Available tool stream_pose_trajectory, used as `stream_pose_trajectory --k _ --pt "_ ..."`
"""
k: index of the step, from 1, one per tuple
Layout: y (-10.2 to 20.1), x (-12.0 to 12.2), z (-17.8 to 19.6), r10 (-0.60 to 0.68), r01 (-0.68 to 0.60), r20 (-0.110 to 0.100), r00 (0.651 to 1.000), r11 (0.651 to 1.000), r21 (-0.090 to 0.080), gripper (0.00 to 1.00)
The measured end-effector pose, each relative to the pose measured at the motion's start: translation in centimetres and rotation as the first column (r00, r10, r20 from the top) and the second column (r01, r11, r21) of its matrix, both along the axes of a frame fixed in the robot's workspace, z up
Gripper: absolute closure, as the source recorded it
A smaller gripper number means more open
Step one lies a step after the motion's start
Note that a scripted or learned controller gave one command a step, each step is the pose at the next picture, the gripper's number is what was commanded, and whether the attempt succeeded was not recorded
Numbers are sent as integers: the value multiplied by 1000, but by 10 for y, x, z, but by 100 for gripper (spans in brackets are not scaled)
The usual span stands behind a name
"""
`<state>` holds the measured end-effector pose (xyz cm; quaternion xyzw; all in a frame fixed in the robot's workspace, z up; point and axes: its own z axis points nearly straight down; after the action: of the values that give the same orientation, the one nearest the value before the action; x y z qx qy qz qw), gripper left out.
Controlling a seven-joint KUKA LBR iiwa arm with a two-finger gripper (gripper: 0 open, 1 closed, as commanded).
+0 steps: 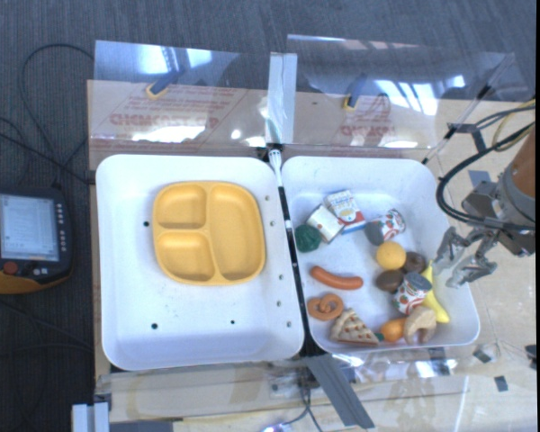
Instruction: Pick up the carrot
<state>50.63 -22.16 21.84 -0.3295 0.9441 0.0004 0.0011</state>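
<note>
Carrot [394,330] is judged to be the small orange piece with a green tip lying near the front edge of the right bin [360,171], between a waffle wedge [352,328] and a banana [436,306]. The end effector [462,261], its fingers seen spread apart and holding nothing, hangs over the bin's right edge, so the carrot lies forward and leftward of it.

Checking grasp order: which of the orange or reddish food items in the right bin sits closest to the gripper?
The round orange fruit, at the cluster's upper right, nearest the gripper. The hot dog and pretzel lie farther left; the small carrot is lower, by the front wall.
</note>
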Motion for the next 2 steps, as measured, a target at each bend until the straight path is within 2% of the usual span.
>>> stream_pose_trajectory --k 1,2 --pt "0 0 0 0 0 0 1000 1000 0 0" --pt "52 14 -127 -126 126 13 992 992 -1 0"
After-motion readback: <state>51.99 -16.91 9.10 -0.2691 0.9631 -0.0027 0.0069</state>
